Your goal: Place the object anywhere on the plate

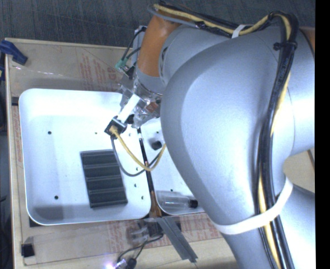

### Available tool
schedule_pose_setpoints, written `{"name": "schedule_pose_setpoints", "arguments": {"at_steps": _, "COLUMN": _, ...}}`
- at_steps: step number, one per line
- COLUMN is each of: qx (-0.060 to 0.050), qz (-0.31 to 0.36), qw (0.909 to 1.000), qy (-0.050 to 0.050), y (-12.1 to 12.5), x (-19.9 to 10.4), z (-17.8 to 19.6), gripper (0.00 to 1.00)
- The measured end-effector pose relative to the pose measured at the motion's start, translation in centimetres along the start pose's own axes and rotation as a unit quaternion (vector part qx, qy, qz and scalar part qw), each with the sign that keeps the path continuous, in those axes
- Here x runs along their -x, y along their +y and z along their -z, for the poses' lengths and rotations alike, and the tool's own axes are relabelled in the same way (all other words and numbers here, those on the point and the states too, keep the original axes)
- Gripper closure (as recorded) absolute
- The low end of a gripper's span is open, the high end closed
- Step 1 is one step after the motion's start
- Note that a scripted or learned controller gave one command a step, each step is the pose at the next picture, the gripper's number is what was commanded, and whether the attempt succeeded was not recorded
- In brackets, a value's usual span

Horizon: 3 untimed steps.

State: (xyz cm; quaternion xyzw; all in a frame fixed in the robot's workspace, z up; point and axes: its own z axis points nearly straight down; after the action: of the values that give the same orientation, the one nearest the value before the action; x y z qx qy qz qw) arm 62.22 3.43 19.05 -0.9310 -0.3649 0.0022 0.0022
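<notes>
A dark grey ribbed plate point(103, 178) lies flat in the left white bin point(36, 108), toward its front right. A clear tube with a black cap point(176, 202) lies on its side at the front of the right bin point(160, 209), just beyond the arm's edge. The gripper point(140, 109) hangs below the orange wrist band, over the divide between the two bins at their far end, well behind the plate and apart from the tube. The wrist hides its tips.
The big grey arm covers most of the right bin. A small dark thing point(156, 145) shows on the right bin's floor near the divide. Blue clamps point(12, 51) sit at the bench's back left corner. A metal bracket point(176, 241) lies in front of the bins.
</notes>
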Motion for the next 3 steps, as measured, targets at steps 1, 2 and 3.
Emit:
{"name": "schedule_pose_setpoints", "arguments": {"at_steps": 1, "qx": 0.000, "qz": -0.117, "qw": 0.9931, "qy": 0.000, "y": 2.3, "x": -1.5, "z": 0.1, "gripper": 1.00}}
{"name": "schedule_pose_setpoints", "arguments": {"at_steps": 2, "qx": 0.000, "qz": 0.004, "qw": 1.0000, "qy": -0.001, "y": -0.6, "x": 10.3, "z": 0.0, "gripper": 1.00}}
{"name": "schedule_pose_setpoints", "arguments": {"at_steps": 3, "qx": 0.001, "qz": -0.111, "qw": 0.9938, "qy": 0.000, "y": 1.1, "x": 3.0, "z": 0.0, "gripper": 1.00}}
